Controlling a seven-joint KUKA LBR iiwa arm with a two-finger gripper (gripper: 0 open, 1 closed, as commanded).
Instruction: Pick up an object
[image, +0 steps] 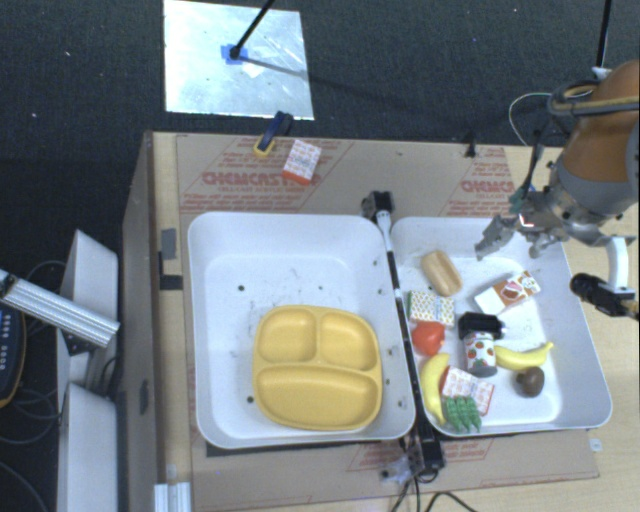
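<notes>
My gripper (517, 241) hangs open over the back of the right bin (575, 330), with nothing between its fingers. Below it lie several items. A tan bread roll (440, 272) sits to its lower left. A white and red carton (507, 293) lies just in front of it. Further forward are a checkered packet (432, 306), a red tomato (428, 337), a black piece (480, 323), a small can (480, 353), a banana (522, 355), a brown kiwi (530, 380), a second yellow fruit (433, 388), a red and white packet (468, 388) and a green piece (460, 412).
The left bin (230, 280) holds a yellow divided plate (318, 366). A black clamp (378, 205) sits where the two bins meet at the back. On the cardboard behind the bins lie a small red and white box (301, 160) and a blue and yellow tool (271, 134).
</notes>
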